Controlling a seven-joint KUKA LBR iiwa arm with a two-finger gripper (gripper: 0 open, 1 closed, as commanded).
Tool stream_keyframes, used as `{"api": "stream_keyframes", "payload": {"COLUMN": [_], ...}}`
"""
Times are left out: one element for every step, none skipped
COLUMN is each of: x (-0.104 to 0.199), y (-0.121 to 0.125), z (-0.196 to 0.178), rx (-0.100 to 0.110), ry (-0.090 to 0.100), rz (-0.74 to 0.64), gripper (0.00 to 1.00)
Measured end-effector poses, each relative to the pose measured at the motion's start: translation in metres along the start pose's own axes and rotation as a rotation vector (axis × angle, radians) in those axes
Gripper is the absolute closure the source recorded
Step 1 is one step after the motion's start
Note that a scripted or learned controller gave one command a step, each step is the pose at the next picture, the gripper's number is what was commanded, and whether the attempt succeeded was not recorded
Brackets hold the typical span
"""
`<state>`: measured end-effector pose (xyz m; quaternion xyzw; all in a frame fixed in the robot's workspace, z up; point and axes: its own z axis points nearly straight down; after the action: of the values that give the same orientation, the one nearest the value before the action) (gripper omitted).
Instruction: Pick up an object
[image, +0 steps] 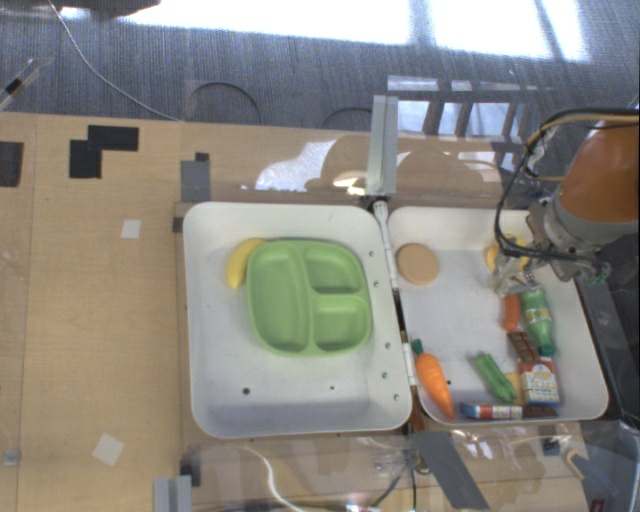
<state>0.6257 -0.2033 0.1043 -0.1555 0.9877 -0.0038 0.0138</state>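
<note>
Arm poised over the right bin's toy clutter

The gripper hangs by the right bin far edge, above a green bottle; finger state cannot be told; a carrot lies at the near-left corner.

no readable text, labels or numbers

I have one fixed camera, mounted above the bench and looking down on it at a slant. It sits far enough back that both white bins fit in the frame side by side, the left bin near the middle and the right bin toward my right edge. The far side of the bench runs along the top of my picture, with grey floor beyond it, and the arm enters from my right
</note>
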Motion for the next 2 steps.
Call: {"api": "stream_keyframes", "payload": {"x": [-0.021, -0.031], "y": [0.057, -0.013], "z": [-0.111, -0.091], "rx": [-0.004, -0.009], "ry": [0.006, 0.018], "rz": [0.139, -0.021], "gripper": [1.00, 1.00]}}
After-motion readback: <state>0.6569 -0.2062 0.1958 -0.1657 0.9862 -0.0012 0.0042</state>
